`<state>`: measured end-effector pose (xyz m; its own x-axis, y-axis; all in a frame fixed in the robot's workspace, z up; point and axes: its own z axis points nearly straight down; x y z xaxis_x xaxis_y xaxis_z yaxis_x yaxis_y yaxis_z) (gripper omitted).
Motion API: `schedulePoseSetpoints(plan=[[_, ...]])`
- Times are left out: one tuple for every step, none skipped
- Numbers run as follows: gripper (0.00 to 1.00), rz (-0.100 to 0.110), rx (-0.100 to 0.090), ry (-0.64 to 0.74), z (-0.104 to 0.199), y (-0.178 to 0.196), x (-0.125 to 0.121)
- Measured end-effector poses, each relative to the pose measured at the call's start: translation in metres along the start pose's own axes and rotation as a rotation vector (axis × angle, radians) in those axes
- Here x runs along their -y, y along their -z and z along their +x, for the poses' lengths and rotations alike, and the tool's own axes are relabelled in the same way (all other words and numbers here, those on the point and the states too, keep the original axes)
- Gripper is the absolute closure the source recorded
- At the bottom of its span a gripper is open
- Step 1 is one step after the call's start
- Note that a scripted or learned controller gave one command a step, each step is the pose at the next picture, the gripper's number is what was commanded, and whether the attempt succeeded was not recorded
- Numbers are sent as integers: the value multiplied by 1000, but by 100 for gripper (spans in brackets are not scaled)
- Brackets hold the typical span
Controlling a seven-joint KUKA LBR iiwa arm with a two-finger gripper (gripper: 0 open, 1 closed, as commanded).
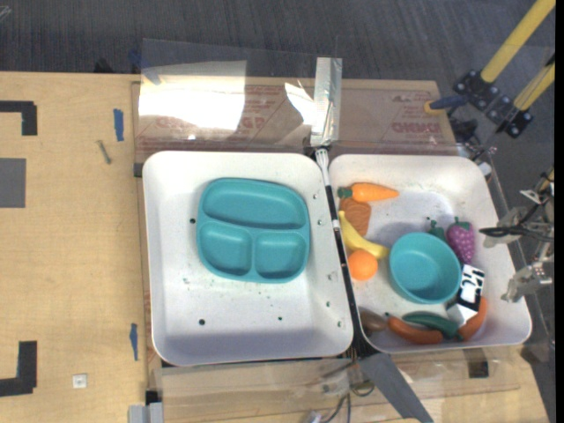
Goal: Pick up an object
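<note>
Camera view: teal bowl amid toys, right bin.

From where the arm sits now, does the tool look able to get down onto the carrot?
Probably yes. The carrot lies exposed at the far edge of the right bin, with nothing over it; the banana sits just beside it.

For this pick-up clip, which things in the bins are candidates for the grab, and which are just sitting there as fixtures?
Candidates, right bin:
carrot
banana
orange
grapes
teal bowl
sausage

Lying about:
teal divided plate, left bin
clear plastic sheet behind the bins
</note>
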<state>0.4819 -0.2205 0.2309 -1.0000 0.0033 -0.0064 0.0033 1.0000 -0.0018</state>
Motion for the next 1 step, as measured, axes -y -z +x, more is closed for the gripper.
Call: schedulePoseSetpoints(plan=[[0, -3, -1, 174, -101, -48, 0]])
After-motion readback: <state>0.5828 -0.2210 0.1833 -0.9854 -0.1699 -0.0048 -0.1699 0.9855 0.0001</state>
